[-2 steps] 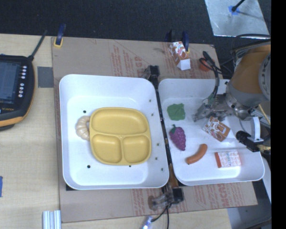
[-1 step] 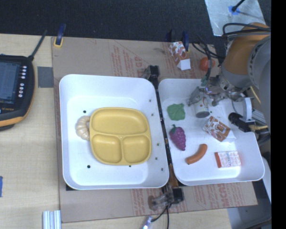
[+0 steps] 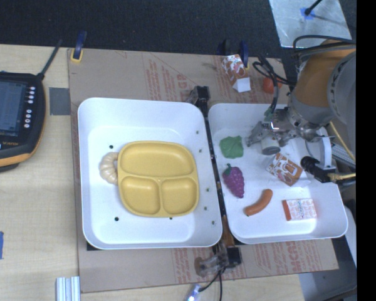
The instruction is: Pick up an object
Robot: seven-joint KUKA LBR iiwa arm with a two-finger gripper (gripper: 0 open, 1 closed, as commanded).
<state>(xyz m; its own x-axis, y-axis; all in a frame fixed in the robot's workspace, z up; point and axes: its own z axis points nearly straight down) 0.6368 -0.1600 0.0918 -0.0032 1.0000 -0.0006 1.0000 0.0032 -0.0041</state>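
Observation:
My gripper (image 3: 266,142) hangs over the upper part of the right bin (image 3: 329,231), below the grey arm with its orange band (image 3: 316,83). It is open with nothing between its fingers. Just left of it lies a green leafy toy (image 3: 232,146). Just below and right of it lies a small orange-and-white carton (image 3: 284,168). Further down in the same bin lie a purple bunch of grapes (image 3: 234,180), an orange sausage (image 3: 258,202) and a red-and-white packet (image 3: 299,209).
The left bin (image 3: 100,224) holds a yellow divided plate (image 3: 158,178) with a beige bread piece (image 3: 108,167) at its left side. A small carton (image 3: 236,71) stands behind the bins. A tablet (image 3: 9,115) lies at the far left.

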